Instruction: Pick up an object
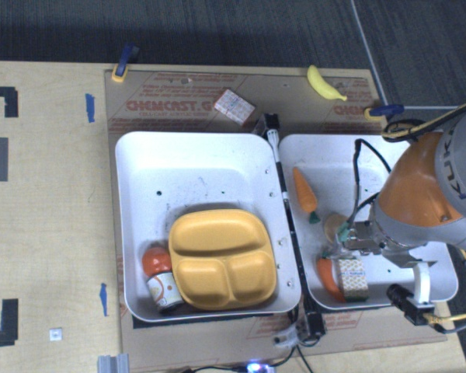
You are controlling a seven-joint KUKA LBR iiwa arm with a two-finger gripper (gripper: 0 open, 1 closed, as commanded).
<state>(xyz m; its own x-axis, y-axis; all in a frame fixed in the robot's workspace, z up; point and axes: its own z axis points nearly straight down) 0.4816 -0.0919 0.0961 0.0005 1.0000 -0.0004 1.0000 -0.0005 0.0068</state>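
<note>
Currently, I judge the pick as not yet completed: nothing in the camera view shows an object raised clear of a bin, and I see no object between fingers. The arm [423, 189] reaches in from the right and sits low over the right bin [443, 286], its wrist bent down toward the bin's front half. The hand [356, 243] is largely masked by the wrist body, so I cannot tell whether it is apart, together, or clamped on anything.

The likely target is the small patterned box [352, 278], which lies on the floor of the right bin near the front wall, directly below the hand and apparently touching or just beside it. An orange rounded object [328, 277] lies against the box on its left side. A toy carrot [305, 191] lies farther back in the same bin, apart from the hand.

The left bin [132, 208] holds a yellow divided tray [221, 256] and a small can [161, 280] just left of it; both are well apart from the hand.

Remaining steps, in my judgement: confirm closure on the box, then lift it clear of the bin. The adjacent orange object may interfere with a clean grasp
</note>
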